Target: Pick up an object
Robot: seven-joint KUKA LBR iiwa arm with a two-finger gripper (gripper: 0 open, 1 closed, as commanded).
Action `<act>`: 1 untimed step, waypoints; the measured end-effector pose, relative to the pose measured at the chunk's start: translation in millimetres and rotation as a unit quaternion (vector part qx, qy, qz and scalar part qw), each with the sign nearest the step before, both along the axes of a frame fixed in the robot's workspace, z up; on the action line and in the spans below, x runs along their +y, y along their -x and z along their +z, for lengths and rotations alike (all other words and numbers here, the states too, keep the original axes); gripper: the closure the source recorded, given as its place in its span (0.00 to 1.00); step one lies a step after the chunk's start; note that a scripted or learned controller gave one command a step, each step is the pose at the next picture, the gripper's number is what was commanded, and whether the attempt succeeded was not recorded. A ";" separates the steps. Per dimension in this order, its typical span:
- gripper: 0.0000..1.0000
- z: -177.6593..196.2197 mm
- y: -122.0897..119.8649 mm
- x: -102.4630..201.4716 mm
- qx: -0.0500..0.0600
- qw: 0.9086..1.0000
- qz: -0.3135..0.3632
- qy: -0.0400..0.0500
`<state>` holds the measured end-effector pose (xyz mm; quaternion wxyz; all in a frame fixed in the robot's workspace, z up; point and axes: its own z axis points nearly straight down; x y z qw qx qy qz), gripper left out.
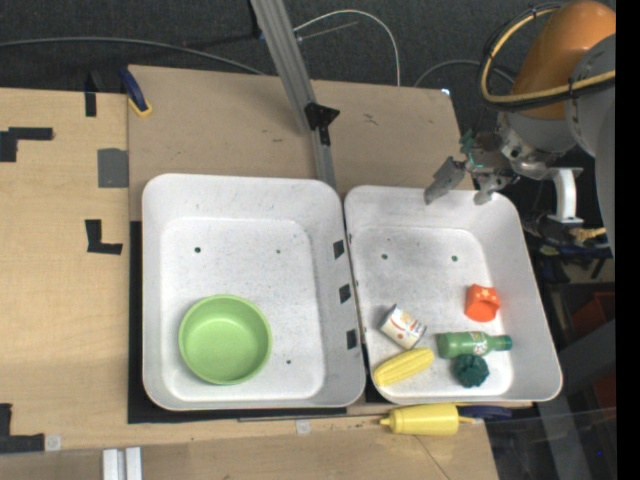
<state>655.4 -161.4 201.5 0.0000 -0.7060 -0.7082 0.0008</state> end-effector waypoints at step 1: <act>0.00 0.0 0.0 -0.1 0.000 1.000 0.000 0.000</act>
